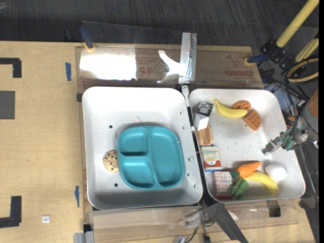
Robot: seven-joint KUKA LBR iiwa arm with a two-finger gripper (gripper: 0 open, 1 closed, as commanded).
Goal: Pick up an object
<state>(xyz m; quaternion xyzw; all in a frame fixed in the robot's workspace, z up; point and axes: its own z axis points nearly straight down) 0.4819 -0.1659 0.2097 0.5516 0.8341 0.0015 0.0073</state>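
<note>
Surface: a tan cardboard-covered bench (38,135) with black tape marks and short blue tape strips along its left part. Dark grey carpeted floor lies behind it. A clear plastic sheet (131,59), glaring white, stands behind the bins, with a silver-taped post (188,57) at its right end. Yellow bars and dark cables show at upper right.

Left bin (96,110), white and shallow: a teal three-compartment plate (150,157) near the middle; a cookie (111,161) touching the plate's left edge.

Right bin (283,186), white and shallow: a banana (229,111) at the top, with an orange item (242,105) just behind it and a waffle-like piece (252,120) beside its right end. Along the left wall, a dark-labelled packet (204,108), a brown carton (204,135), a white-and-orange carton (210,157) and a reddish box (222,183); their printing is too small to read. At the bottom right, a carrot with green top (246,172), a second banana (263,180) and a white egg (276,172), close together.

Writing: faint reddish print on the cardboard behind the bins, not legible.

Gripper (271,147): over the right bin's right side, above the egg, nothing visibly between its fingers; how far they are parted cannot be told.
</note>
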